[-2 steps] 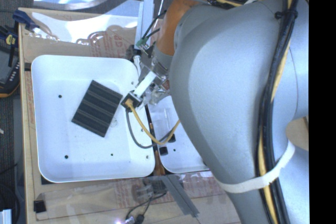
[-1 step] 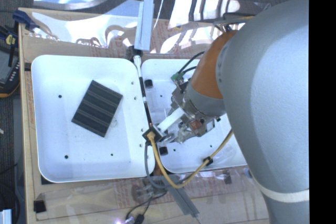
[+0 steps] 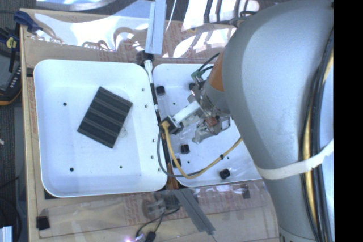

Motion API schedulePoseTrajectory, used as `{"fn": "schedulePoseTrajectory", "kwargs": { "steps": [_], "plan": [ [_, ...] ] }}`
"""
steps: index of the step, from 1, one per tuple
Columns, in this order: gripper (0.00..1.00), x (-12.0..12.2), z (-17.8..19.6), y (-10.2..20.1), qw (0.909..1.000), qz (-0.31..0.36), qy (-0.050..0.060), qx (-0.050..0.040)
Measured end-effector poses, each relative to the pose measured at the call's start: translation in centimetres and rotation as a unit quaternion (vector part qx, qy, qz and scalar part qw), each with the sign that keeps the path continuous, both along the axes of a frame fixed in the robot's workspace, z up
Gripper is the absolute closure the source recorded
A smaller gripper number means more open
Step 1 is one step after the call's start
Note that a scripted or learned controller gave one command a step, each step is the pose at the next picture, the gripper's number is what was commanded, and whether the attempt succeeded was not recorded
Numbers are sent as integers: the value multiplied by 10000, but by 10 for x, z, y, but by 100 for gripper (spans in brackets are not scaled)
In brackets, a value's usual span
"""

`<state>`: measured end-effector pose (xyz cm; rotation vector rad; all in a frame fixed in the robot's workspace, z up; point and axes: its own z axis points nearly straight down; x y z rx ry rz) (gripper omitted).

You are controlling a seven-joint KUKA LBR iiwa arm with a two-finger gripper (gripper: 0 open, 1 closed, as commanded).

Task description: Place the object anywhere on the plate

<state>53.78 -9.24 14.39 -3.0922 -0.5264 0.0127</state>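
A dark grey ribbed rectangular plate [image 3: 105, 117] lies tilted in the left white bin [image 3: 51, 173], with nothing on it. My gripper [image 3: 203, 128] hangs low over the right bin [image 3: 170, 79], below the big grey arm [image 3: 278, 93], which hides most of that bin. A white block-like part [image 3: 182, 115] sticks out to the gripper's left. Three small black pieces [image 3: 184, 148] [image 3: 160, 89] [image 3: 224, 173] sit on the right bin's floor around the gripper. I cannot tell whether anything is held in the gripper.
A yellow cable [image 3: 195, 170] loops from the gripper across the right bin's near side. The ridge between the bins [image 3: 156, 122] lies just left of the gripper. Metal brackets [image 3: 156, 22] and reflective sheeting stand behind the bins.
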Motion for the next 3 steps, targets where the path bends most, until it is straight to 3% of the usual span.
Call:
{"fn": "schedulePoseTrajectory", "kwargs": {
  "steps": [1,2,3],
  "plan": [
    [100,25,47,125,9980,-630,-25,-17],
    [0,25,47,124,9979,-639,-28,-20],
    [0,-64,-31,194,9993,-372,5,-7]
  ]
}}
